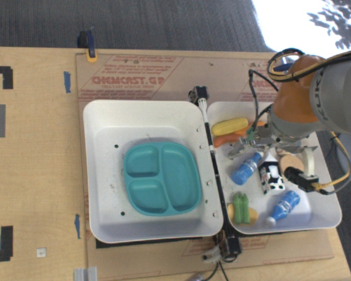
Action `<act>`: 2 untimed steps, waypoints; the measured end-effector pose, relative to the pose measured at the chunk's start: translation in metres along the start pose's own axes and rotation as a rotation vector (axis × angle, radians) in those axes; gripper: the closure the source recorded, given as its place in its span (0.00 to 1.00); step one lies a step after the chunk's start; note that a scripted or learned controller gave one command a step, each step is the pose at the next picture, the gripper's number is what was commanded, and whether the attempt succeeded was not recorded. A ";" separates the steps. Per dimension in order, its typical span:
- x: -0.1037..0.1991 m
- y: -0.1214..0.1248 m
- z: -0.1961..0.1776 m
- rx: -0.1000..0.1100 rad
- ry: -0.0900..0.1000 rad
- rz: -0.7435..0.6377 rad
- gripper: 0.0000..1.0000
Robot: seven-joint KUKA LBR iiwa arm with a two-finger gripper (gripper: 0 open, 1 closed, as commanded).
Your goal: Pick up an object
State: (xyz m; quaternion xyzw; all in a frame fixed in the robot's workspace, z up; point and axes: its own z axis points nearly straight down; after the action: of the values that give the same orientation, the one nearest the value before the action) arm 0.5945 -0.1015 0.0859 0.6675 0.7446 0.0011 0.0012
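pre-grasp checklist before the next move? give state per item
1. Gripper over the right bin: ok, it is above the bin's upper middle.
2. Object between the fingers: cannot tell, the wrist hides them.
3. Targets in reach: ok, two blue bottles, a black-and-white toy, a green item, a yellow item and an orange piece lie in that bin.
4. Clutter near the gripper: not ok, the items crowd together.
5. Teal divided plate in the left bin: ok, apart from the arm.
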 end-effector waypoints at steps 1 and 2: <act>0.001 -0.047 0.000 0.002 0.001 -0.092 0.00; 0.001 -0.046 -0.011 -0.004 -0.001 -0.091 1.00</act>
State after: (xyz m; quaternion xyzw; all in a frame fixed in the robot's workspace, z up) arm 0.5491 -0.1056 0.0969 0.6328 0.7743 0.0020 0.0028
